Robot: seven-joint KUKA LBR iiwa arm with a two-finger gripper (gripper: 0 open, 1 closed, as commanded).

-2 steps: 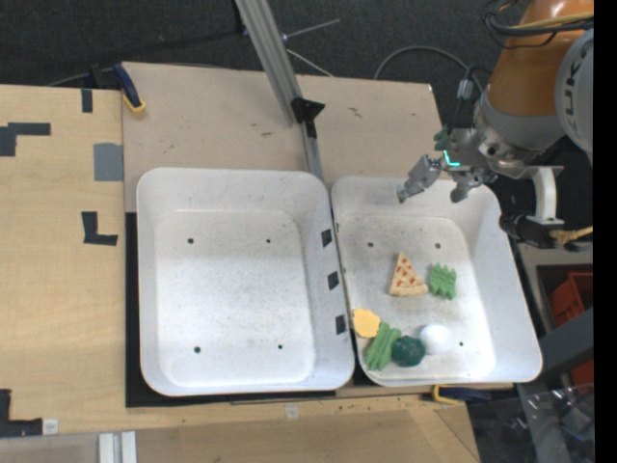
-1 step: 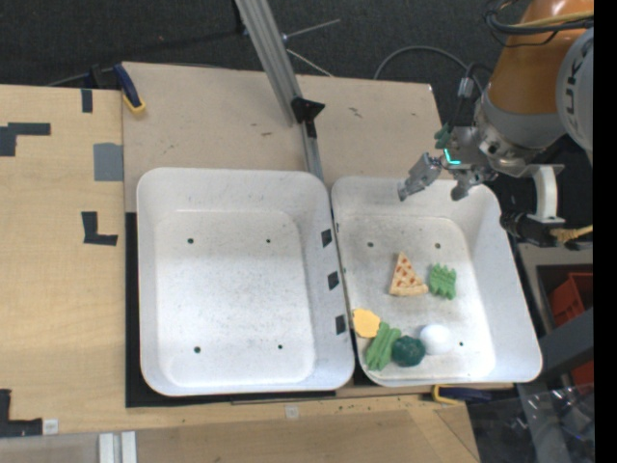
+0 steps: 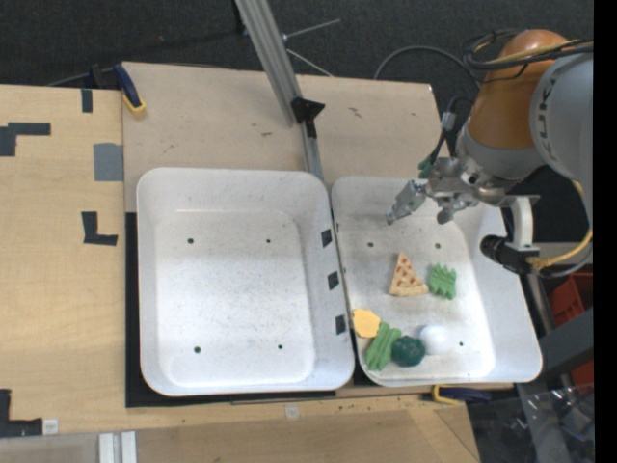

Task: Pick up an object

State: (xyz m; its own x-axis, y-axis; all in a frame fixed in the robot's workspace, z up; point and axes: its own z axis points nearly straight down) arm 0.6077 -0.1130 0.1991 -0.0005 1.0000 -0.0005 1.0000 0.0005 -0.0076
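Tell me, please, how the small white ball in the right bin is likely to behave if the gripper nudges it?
The white ball looks round and smooth, so it would probably roll. It touches the dark green object, which may stop it on that side. Being small, it is likely light.

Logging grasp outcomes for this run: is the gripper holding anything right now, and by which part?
Nothing is held. The gripper hangs open above the right bin, with only bin floor between its fingers; the pizza slice toy lies apart, nearer the camera.

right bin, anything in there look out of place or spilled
Mostly tidy. One oddity: the yellow piece sits up on the right bin left rim rather than on its floor. The pizza slice and green toy lie flat inside; the pincer hangs open above.
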